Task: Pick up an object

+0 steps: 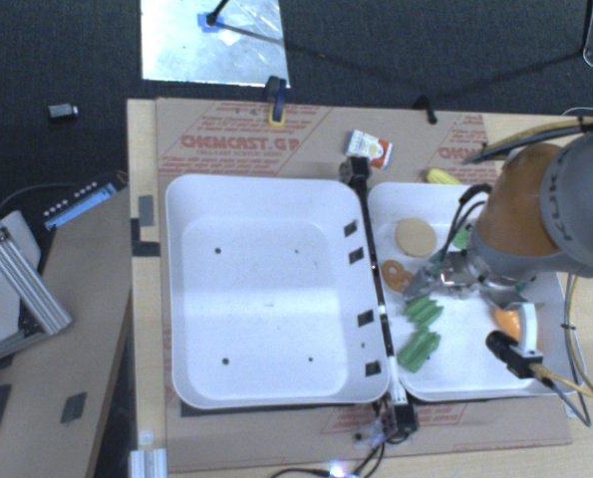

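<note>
1. I am watching the pincer (428, 281) hanging low in the right bin (455, 368). I cannot tell whether it is apart or together, and I am seeing nothing held.
2. I am judging the brown pretzel (395, 275) the likeliest pick. It is lying just left of the tip, so I am favouring a straight drop centred over it.
3. A green pod (423, 312) is lying just below, a second pod (418, 349) nearer the front, and a tan disc (415, 236) above.
4. The bin's left wall is crowding the pretzel, while an orange piece (508, 319) and a banana (442, 177) are lying well clear.
</note>
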Tool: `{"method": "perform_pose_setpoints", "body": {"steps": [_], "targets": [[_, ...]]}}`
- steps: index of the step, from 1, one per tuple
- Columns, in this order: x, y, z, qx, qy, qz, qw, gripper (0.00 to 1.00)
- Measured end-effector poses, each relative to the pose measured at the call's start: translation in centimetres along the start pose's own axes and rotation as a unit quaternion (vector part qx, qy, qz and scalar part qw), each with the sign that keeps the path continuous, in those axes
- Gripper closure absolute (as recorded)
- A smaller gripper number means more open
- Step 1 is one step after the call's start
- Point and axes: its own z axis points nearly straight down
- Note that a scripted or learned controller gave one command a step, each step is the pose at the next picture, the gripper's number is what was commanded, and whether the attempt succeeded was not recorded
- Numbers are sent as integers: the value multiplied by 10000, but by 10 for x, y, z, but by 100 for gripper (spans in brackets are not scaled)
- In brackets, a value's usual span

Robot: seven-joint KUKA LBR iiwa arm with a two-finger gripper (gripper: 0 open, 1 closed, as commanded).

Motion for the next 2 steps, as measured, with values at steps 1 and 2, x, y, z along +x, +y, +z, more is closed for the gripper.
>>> {"method": "perform_pose_setpoints", "body": {"steps": [1, 2], "targets": [[1, -1, -7, 32, 14, -12, 10000, 100], [77, 0, -102, 3, 29, -61, 10000, 100]]}}
